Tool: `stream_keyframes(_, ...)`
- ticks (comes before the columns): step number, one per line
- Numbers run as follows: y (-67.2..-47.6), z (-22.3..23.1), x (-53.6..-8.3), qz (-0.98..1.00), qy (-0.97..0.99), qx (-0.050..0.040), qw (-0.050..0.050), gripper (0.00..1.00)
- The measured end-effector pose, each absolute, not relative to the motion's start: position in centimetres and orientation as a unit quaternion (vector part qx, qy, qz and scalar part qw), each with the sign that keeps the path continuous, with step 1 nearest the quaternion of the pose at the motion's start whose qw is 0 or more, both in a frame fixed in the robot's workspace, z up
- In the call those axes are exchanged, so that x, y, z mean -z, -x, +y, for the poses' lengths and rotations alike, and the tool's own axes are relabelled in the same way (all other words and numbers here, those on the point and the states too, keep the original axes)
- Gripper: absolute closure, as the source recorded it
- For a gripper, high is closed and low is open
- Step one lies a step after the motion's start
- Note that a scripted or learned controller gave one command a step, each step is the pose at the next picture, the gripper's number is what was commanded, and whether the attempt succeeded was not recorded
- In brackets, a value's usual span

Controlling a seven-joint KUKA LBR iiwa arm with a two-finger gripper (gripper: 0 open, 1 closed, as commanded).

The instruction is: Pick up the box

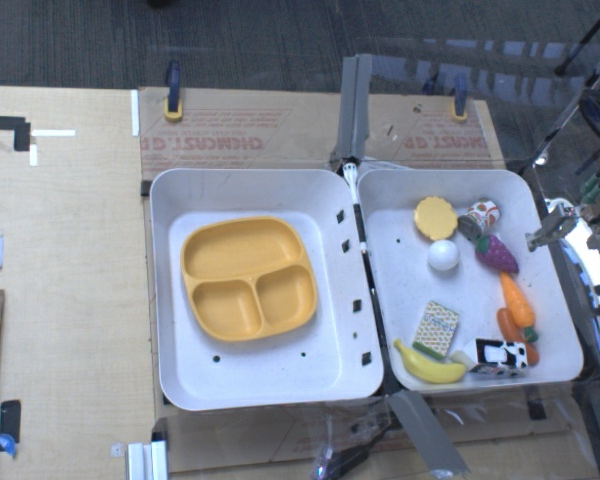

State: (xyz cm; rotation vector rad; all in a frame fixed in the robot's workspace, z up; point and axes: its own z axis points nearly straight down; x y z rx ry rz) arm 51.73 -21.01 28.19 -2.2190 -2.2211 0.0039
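Looking down on a counter (60, 268) carrying two white bins. Seeing the box (438, 326) lying flat in the right bin (400, 288), toward its front-left corner, small, patterned, turned at a slant. Noting a banana (432, 366) just in front of it, too close for telling touching from apart. Noting a white ball (443, 256) behind the box, apart from it, and a yellow disc (436, 218) farther back. Marking a purple toy vegetable (498, 253), a carrot (516, 303) and a black-and-white cow toy (502, 355) down the bin's right side. Seeing a yellow divided plate (248, 276) resting in the left bin (170, 298). Spotting the claw (552, 230) hanging at the right bin's right rim, well apart from the box; cannot tell whether released or clenched.
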Motion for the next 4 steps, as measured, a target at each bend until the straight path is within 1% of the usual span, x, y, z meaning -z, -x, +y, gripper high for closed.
stream_keyframes(1,-56.9,-14.1,-18.2,-0.644,0.765,-0.0017,0.001,0.0)
stream_keyframes(2,-57.0,-14.2,-19.0,-0.644,0.765,-0.0026,0.002,1.0)
stream_keyframes(3,-56.9,-14.2,-19.0,-0.644,0.765,-0.0026,0.002,0.0)
stream_keyframes(4,-57.0,-14.2,-19.9,-0.644,0.765,-0.0034,0.002,1.0)
